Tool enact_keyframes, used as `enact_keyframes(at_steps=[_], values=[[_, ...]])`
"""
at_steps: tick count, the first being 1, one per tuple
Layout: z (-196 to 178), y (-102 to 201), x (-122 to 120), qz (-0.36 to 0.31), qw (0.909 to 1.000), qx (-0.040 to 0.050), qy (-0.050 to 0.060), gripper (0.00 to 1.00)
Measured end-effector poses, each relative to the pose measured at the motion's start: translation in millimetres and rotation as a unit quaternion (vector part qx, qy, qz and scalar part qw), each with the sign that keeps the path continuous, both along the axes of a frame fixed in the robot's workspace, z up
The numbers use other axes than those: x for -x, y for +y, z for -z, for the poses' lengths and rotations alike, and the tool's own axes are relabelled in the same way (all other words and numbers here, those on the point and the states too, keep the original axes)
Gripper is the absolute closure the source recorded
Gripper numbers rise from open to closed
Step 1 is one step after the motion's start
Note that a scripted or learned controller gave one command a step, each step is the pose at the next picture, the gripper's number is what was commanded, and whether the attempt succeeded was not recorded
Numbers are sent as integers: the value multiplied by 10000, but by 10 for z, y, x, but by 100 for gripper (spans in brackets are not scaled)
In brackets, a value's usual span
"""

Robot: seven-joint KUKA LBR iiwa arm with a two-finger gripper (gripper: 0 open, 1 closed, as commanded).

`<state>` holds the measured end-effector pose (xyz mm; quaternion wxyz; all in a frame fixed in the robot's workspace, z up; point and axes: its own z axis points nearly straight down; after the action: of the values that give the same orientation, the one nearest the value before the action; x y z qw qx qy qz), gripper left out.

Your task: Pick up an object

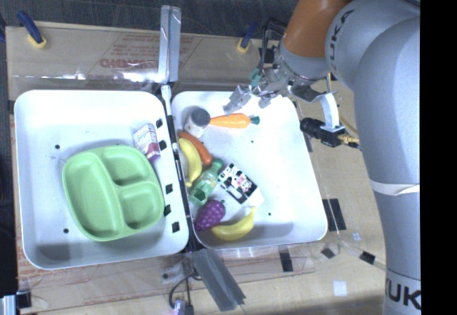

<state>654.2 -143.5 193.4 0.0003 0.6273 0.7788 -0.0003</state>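
The gripper (246, 97) hovers with its fingers spread and nothing between them, just above the toy carrot (230, 121), which lies across the right bin's (296, 221) far end, long axis left-right.

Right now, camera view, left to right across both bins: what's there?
Green tray → small pink packet → bin divider → grapes → black-and-white card → gripper, above the carrot.
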Motion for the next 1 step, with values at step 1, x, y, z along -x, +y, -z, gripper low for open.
enact_keyframes(at_steps=[1], values=[[914,57,41,-300,9995,-1,-54,0]])
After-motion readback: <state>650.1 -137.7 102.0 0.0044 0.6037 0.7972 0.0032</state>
